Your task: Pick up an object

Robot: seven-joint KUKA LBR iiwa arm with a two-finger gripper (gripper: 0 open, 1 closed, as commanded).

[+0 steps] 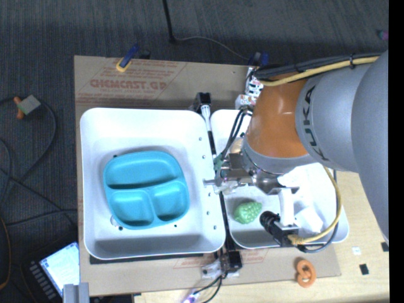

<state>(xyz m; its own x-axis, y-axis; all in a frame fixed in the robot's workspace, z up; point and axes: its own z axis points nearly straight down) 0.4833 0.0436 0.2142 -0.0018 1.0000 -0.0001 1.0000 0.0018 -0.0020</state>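
Observation:
A green knobbly object [247, 211] lies in the right bin [328, 231], toward its front left. A white object [303, 214] lies to its right in the same bin, partly under the arm. My gripper [228, 177] hangs over the right bin's left edge, just above and left of the green object. The grey arm with its orange band [281, 122] covers most of the right bin.
The left bin [95, 163] holds a blue divided tray [146, 187]. Both bins sit on a brown board [151, 84]. An orange ring [305, 272] lies on the board at the front right. Cables run over the dark floor at left.

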